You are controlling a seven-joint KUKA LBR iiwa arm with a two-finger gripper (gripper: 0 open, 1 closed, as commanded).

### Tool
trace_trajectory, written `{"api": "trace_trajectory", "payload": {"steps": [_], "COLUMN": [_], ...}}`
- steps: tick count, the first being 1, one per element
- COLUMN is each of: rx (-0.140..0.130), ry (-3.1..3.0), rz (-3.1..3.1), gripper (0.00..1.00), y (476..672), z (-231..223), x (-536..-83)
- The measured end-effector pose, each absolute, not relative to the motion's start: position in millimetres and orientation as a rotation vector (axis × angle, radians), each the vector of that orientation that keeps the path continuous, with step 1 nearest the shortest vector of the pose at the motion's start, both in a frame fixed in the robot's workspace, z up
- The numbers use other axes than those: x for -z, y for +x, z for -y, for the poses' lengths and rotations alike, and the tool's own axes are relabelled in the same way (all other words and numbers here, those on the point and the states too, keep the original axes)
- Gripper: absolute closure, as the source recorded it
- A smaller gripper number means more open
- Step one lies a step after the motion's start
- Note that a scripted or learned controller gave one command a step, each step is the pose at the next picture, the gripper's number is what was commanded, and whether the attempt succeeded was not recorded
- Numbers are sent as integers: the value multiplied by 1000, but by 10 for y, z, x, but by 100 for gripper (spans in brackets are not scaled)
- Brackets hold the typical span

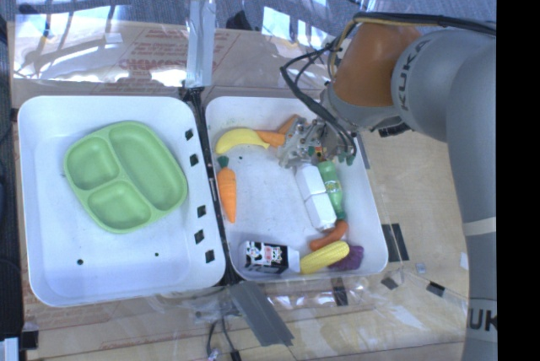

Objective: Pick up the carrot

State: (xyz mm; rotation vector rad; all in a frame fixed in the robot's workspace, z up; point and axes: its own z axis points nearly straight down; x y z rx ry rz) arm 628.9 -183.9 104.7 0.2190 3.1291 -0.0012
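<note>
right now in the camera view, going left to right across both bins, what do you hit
green divided plate in the left bin → carrot by the right bin's left wall → black-and-white carton → white block → purple piece

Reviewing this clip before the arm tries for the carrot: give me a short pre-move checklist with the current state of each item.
1. Carrot in sight, lying along the right bin's left wall: ok.
2. Carrot's top side uncovered; the banana lies apart, above it: ok.
3. Claw positioned over the carrot: not ok, it sits at the bin's upper middle, near a white block and a green bottle.
4. Claw free of any object: cannot tell.
5. Room for a finger between carrot and bin wall: not ok, it looks tight.
6. Green divided plate in the left bin, out of the path: ok.
</note>
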Motion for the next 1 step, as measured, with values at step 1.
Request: {"api": "trace_trajectory", "payload": {"steps": [1], "rx": [-3], "ry": [570], "rz": [-3083], "gripper": [100], "y": [5997], "z": [812], "x": [-1954]}}
